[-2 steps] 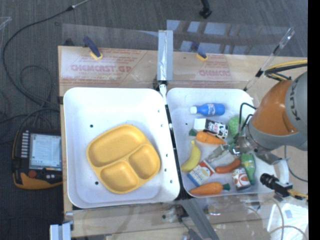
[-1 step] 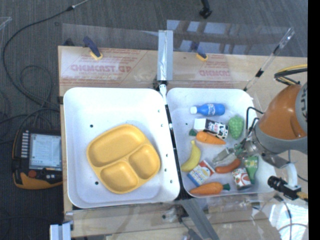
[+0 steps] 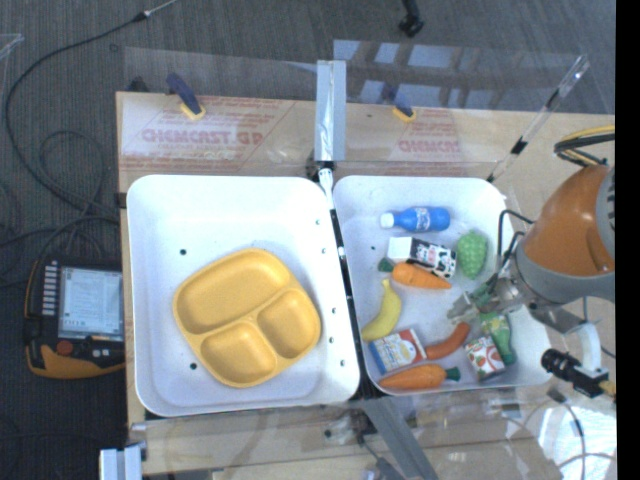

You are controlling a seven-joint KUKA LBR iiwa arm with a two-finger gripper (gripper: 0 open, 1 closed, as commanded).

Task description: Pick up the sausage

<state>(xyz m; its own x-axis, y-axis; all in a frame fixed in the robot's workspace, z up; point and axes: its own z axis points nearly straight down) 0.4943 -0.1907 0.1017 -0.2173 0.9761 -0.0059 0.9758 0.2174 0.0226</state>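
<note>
The sausage is a short, reddish-orange, slightly curved piece lying in the lower right part of the right bin. It rests between a small juice carton and a red-and-white carton. My gripper reaches in from the right and hangs low just up and to the right of the sausage's upper end. Its metal tip partly covers a green vegetable. I see nothing held in it.
Crowded around in the right bin are a banana, two carrots, a blue bottle, a milk carton and a green leafy toy. The left bin holds a yellow divided plate.
</note>
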